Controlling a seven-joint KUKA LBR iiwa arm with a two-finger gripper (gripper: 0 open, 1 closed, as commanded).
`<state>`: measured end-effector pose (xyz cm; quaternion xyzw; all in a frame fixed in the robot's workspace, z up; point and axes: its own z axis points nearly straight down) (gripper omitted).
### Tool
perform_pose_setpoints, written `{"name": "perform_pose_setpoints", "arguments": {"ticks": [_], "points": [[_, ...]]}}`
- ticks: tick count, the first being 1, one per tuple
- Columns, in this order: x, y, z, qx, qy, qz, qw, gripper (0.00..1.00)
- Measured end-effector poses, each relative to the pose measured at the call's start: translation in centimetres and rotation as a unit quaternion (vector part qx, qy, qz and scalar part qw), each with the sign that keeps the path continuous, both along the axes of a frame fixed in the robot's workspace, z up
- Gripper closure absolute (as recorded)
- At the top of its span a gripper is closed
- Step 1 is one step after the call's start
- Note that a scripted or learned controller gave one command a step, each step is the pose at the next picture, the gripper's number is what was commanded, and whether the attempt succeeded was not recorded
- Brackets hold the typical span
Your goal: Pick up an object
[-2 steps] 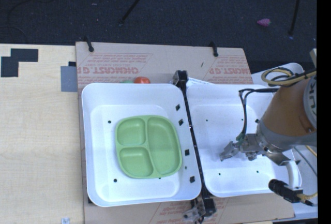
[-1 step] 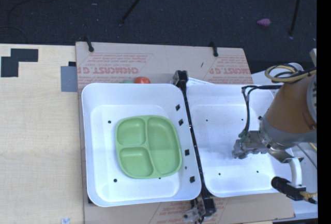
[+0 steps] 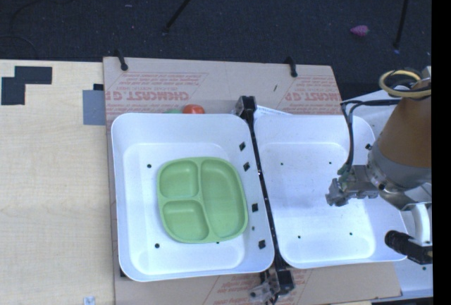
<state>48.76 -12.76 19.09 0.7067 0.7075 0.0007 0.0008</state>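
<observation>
Camera view: gripper (image 3: 337, 196) blurred over right bin (image 3: 310, 254).

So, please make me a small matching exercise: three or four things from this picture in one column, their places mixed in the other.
Things:
1. green plate
2. gripper
3. red object
4. purple object

Places:
A. on the dark floor beyond the bench
B. over the right bin
C. inside the left bin
D. behind the left bin's far rim

Pairs: 1-C, 2-B, 3-D, 4-A
</observation>
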Motion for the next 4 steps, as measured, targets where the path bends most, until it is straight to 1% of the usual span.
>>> {"name": "perform_pose_setpoints", "arguments": {"ticks": [1, 2, 3, 4], "points": [[0.4, 0.4, 6.2, -0.0002, -0.001, 0.0, 1.0, 1.0], [0.5, 0.3, 7.0, 0.0003, 0.002, 0.0, 1.0, 1.0], [1.1, 5.8, 5.3, 0.0013, 0.003, 0.001, 1.0, 1.0], [1.8, 11.1, 5.5, 0.0011, 0.003, 0.002, 1.0, 1.0]]}}
